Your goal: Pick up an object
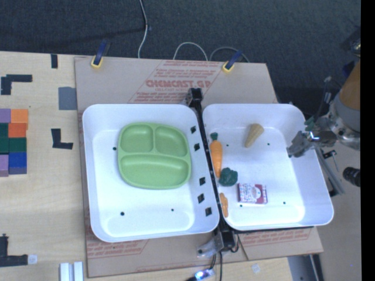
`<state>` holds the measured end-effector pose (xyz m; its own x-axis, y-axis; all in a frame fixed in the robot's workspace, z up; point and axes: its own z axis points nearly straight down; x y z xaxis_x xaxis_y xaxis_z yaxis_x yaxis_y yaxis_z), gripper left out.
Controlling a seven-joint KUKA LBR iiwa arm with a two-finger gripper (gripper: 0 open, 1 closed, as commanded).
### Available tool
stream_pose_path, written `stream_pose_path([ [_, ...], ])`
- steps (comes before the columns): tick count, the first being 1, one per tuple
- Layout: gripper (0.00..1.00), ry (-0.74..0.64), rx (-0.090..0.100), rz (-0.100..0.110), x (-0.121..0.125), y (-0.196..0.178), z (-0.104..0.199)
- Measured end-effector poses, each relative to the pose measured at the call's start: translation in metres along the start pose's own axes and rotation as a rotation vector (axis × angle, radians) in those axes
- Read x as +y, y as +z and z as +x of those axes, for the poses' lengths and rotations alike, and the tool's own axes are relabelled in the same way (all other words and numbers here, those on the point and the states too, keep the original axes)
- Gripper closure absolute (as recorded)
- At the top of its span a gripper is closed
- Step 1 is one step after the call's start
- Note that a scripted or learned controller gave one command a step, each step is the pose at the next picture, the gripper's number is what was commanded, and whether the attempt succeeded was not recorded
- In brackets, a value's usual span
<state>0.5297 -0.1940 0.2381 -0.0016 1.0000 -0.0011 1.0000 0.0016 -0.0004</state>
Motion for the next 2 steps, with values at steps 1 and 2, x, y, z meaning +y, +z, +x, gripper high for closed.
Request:
stream_pose_path([
  [1, 1.00, -0.004, 0.002, 0.004, 0.008, -0.005, 0.050],
  [2, 1.00, -0.006, 0.002, 0.005, 0.028, 0.003, 0.105],
])
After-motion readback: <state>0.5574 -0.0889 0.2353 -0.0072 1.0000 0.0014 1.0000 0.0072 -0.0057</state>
